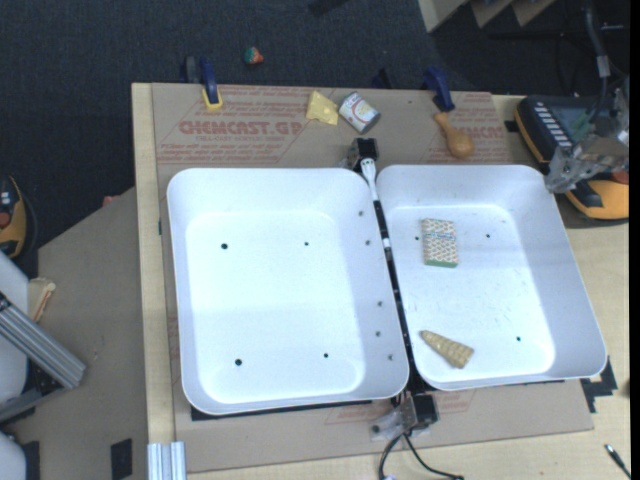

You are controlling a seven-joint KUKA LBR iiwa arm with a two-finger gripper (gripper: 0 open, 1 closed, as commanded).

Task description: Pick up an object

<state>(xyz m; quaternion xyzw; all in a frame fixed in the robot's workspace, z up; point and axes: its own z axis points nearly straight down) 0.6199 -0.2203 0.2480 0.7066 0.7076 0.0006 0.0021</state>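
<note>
Two candidates lie in the right bin (560, 268): a patterned sponge block (439, 242) far, a waffle cone (446, 348) near. No grasp is begun yet; next comes a descent onto one.

Sponge block (439, 242) and cone (446, 348) in right bin (560, 268), beside left bin (190, 268).

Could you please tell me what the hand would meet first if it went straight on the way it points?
Probably the rim of the right bin at its far right corner: the hand sits just there, seemingly pointing down. Depth is unclear, so it might land just outside the bin.
</note>
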